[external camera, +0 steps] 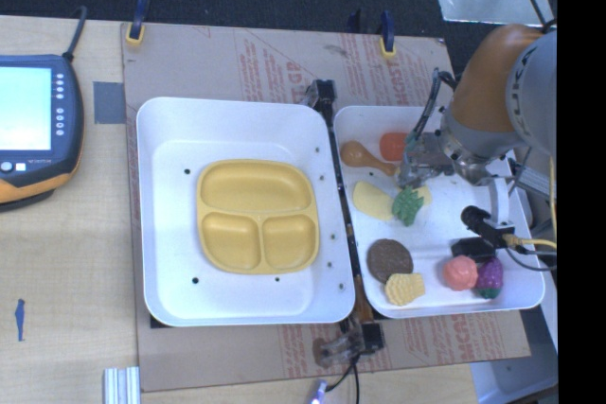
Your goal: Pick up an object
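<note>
The claw hangs low over the right bin, in its upper middle part. The arm's grey body hides the claw from above, so I cannot tell whether it is wide or narrow. Nothing can be seen held in it.

The green toy lies on the bin floor right under the claw's tip, looking close to it or touching it; which one is unclear. A yellow wedge lies just to its left, touching or nearly so. Above them, near the bin's top edge, sit a red ball and, to its left, a brown spoon-like piece.

Along the bin's lower part lie a brown disc, with a corn cob just below it. To the right, a pink ball rests beside a purple toy.

The left bin holds a yellow tray with three compartments. Both bins stand on a cardboard sheet on the desk, and a handheld screen unit rests at the desk's far left.
</note>
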You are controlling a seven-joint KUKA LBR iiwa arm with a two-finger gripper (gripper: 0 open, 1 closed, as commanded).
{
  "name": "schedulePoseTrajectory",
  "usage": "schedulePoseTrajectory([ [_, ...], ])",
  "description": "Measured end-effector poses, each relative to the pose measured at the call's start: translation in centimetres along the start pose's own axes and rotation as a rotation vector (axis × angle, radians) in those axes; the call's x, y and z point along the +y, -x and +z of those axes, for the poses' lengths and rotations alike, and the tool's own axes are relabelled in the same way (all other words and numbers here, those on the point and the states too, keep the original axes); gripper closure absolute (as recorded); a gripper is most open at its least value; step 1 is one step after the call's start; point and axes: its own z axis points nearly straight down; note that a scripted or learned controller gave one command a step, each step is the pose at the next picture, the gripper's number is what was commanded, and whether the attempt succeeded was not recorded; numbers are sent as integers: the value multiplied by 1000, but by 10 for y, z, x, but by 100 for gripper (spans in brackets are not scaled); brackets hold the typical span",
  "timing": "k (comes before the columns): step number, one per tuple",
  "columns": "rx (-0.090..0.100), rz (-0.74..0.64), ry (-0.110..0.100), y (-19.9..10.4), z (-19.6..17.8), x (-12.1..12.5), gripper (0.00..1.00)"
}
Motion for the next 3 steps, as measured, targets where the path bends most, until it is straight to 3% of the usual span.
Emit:
schedulePoseTrajectory([
  [1, 0, 0, 0, 0, 0, 0, 0],
  [2, 1, 3, 0, 24, 11, -43, 0],
  [3, 1, -1, -1, 25, 0, -43, 100],
])
